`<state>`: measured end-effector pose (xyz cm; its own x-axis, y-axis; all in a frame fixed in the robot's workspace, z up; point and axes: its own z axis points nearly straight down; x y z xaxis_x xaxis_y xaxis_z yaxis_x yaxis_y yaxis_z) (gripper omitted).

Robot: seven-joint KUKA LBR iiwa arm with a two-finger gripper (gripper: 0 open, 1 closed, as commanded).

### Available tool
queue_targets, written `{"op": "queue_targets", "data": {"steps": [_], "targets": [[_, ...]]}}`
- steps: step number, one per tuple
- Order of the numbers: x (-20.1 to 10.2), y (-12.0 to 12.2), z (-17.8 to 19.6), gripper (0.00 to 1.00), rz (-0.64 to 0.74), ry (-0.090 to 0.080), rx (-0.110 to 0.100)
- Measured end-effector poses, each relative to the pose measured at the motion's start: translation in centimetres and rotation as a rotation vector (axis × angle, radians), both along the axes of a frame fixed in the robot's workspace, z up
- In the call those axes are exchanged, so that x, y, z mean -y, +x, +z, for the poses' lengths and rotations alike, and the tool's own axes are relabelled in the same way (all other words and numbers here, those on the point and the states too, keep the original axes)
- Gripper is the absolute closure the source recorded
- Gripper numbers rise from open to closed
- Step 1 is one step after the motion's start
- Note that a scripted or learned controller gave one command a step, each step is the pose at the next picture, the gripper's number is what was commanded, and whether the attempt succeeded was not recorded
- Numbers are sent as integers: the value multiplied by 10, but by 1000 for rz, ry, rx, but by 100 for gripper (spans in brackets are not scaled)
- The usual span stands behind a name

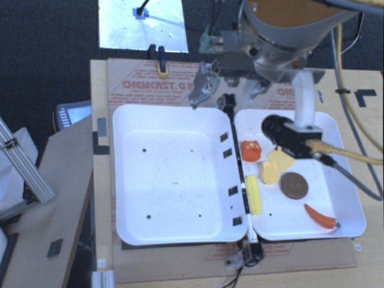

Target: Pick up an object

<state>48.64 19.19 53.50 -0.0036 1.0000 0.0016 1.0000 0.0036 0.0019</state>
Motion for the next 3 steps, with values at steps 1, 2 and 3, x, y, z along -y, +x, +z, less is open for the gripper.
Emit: {"op": "queue_targets", "data": {"steps": [1,2,3], "targets": [[-7,0,0,0,2,0,0],[-3,22,0,0,-3,-1,1],[-44,25,0,0,4,0,1]]}}
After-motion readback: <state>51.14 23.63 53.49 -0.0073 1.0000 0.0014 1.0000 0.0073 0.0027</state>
